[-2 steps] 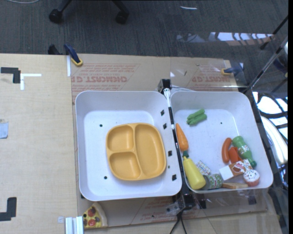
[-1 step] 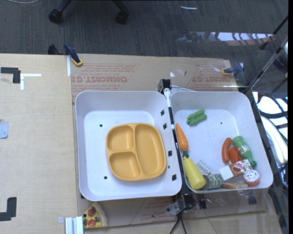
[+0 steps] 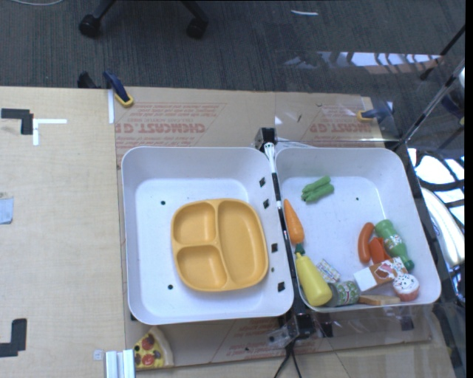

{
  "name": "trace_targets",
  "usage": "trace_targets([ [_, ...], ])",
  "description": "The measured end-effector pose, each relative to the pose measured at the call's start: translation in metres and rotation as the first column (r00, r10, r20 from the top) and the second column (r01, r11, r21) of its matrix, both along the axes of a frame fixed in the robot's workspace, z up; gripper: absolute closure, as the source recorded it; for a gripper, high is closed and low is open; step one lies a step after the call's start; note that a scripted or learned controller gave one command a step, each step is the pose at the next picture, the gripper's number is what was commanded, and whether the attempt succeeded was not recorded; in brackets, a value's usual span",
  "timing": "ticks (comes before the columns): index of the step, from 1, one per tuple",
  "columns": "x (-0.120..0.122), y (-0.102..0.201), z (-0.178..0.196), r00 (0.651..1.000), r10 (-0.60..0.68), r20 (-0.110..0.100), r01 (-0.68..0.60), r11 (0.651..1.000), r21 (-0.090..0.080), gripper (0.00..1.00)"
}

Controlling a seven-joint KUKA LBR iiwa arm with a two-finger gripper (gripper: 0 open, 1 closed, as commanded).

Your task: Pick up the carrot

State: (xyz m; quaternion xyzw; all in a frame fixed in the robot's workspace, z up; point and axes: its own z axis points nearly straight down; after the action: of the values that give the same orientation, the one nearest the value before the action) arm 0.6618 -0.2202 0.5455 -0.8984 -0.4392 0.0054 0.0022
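- Carrot (image 3: 294, 224): lies against the right bin's (image 3: 384, 164) left wall, above a yellow bottle (image 3: 312, 284).
- I judge it light, rigid, smooth plastic; I'd grip mid-body, across its width.

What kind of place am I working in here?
Likely a robotics lab bench: two white bins on cardboard, toy food like a carrot, and an office chair base on carpet.

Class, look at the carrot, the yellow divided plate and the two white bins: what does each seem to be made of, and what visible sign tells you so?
Carrot: probably moulded toy plastic; even orange, smooth.
Yellow divided plate: likely plastic; uniform colour, soft sheen, rounded moulded ridges.
Left bin and right bin: seemingly thin plastic; glossy white, rounded corners.
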Motion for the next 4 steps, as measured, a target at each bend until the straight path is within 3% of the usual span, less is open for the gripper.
trace_targets([
  [1,0.0,0.0,0.0,1.0,0.0,0.0,0.0,1.0,0.0,0.0],
  [2,0.002,0.002,0.007,1.0,0.005,-0.003,-0.005,1.0,-0.001,1.0],
  [3,0.002,0.002,0.007,1.0,0.004,-0.003,-0.004,1.0,-0.001,0.0],
  [4,0.004,0.003,0.015,1.0,0.009,-0.002,-0.009,1.0,-0.003,1.0],
])
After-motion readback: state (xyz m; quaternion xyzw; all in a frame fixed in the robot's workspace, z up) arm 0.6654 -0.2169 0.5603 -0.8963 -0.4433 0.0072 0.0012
